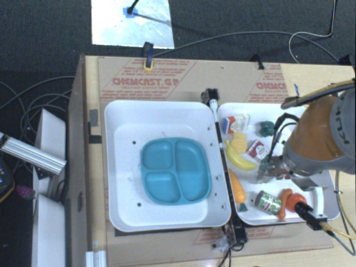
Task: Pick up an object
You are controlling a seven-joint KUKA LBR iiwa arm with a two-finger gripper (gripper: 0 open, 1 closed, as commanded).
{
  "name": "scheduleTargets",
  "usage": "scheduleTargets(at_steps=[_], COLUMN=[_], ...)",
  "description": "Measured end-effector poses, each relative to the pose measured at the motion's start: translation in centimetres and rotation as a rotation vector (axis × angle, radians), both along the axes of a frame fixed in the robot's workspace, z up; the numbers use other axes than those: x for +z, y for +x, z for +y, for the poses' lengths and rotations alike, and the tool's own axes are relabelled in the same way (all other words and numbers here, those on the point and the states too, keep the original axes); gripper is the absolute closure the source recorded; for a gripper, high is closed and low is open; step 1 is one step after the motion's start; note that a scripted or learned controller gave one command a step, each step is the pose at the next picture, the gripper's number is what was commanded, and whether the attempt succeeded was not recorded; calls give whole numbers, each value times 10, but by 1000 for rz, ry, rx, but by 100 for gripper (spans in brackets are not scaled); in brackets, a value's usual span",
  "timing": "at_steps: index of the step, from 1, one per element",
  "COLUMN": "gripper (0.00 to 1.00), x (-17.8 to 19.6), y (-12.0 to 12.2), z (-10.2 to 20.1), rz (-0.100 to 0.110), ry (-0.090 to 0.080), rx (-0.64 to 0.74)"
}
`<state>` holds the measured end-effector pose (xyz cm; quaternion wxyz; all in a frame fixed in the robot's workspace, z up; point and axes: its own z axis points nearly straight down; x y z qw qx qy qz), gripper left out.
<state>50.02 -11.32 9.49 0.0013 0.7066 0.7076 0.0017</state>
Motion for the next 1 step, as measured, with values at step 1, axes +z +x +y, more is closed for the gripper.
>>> scheduleTargets(at_steps=[1], gripper=[0], x=[0], y=[0], z=[0], rz=[0], ry=[0], rx=[0])
